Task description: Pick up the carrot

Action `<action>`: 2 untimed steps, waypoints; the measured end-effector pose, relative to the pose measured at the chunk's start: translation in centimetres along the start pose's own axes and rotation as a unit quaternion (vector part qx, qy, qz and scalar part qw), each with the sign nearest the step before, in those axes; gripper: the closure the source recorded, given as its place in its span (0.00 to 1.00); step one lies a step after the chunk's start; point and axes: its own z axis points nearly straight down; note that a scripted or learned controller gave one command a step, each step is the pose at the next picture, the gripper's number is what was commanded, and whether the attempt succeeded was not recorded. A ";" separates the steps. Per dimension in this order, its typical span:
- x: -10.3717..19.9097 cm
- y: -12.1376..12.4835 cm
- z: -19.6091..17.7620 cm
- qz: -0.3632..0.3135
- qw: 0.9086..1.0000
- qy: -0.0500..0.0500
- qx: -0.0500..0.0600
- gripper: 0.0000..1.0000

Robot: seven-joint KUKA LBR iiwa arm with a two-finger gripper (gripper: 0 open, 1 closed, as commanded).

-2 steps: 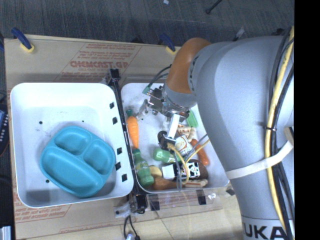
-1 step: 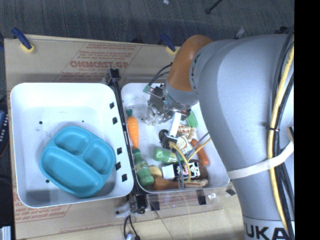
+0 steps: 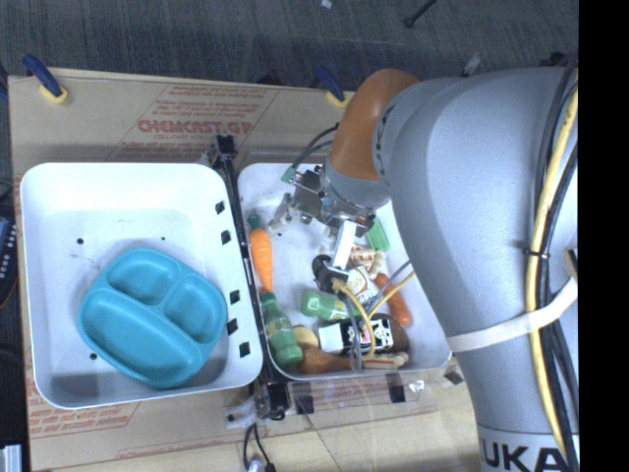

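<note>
Against the nine o'clock wall of the shallow white right bin [image 3: 295, 252], the slim orange carrot [image 3: 261, 256] lies tight, so the two-finger gripper [image 3: 319, 209], its opening impossible to tell, might jam on that wall

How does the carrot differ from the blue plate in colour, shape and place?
1. Colour: the carrot is orange with a green top; the blue plate is one plain blue.
2. Shape: the carrot is slim and long; the blue plate is broad, with divided compartments.
3. Place: the carrot lies along the left wall of the right bin, near other small things; the blue plate lies in the left bin.
Both rest in a white bin.
</note>
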 end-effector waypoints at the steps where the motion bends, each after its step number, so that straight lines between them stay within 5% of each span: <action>1: 2.4 3.2 -9.7 0.087 0.996 0.004 -0.015 0.00; 2: -0.4 0.3 0.2 0.067 0.998 -0.002 -0.006 0.00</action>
